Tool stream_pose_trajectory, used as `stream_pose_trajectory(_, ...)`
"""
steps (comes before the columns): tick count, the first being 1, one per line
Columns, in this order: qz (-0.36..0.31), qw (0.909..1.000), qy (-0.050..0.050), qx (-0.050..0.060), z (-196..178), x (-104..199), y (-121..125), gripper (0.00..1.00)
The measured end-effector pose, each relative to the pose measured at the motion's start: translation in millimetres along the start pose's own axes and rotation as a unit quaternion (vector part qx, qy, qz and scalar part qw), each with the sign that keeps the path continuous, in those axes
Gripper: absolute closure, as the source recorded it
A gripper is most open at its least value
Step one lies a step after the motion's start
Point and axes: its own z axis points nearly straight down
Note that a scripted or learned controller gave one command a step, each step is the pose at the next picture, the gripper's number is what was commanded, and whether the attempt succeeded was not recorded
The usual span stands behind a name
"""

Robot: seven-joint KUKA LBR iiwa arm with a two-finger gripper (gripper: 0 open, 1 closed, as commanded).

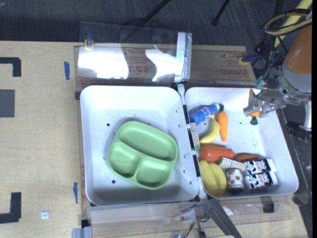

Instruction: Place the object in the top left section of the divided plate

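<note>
- The green divided plate (143, 154) is lying in the left bin (99, 108), nothing resting in its three sections.
- The gripper (255, 114) is hovering over the right bin (282, 155), pinching a small orange-and-teal object (254, 117).
- One carrot (223, 125), one banana (212, 131), and one blue bottle (203, 114) are lying below.

No legible text — labels blurred
</note>
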Motion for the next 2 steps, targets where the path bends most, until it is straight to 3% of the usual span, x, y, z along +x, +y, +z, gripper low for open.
stream_pose_trajectory(1,0.008,1.0000,0.001,0.001,43,65,-103,1.00)
stream_pose_trajectory(2,-0.066,0.9978,0.001,0.001,42,161,-126,1.00)
